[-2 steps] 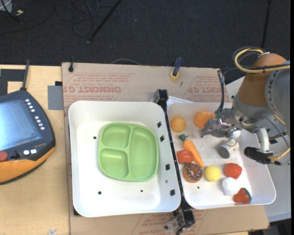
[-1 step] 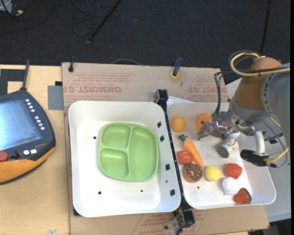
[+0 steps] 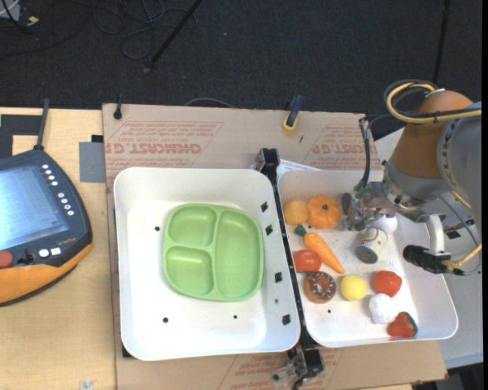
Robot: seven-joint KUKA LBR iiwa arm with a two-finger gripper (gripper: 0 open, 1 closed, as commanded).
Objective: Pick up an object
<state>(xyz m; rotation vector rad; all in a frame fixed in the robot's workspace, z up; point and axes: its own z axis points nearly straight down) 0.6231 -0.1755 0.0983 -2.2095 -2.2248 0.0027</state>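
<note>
Toy foods [image 3: 342, 258] fill the right bin [image 3: 439, 319]; green plate [image 3: 213, 252] in left bin [image 3: 138, 299]; gripper [image 3: 364, 218] state unclear.

The tan bench [image 3: 57, 331] carries two white bins [image 3: 138, 315], cardboard sheets [image 3: 187, 140] and a pendant [image 3: 28, 222].

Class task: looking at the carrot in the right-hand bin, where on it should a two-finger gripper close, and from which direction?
Probably at the thick middle of the carrot, coming straight down, fingers closing across its narrow width. It lies flat and slanted, and the red tomato and donut crowd its lower left side, so the pinch should stay narrow.
</note>
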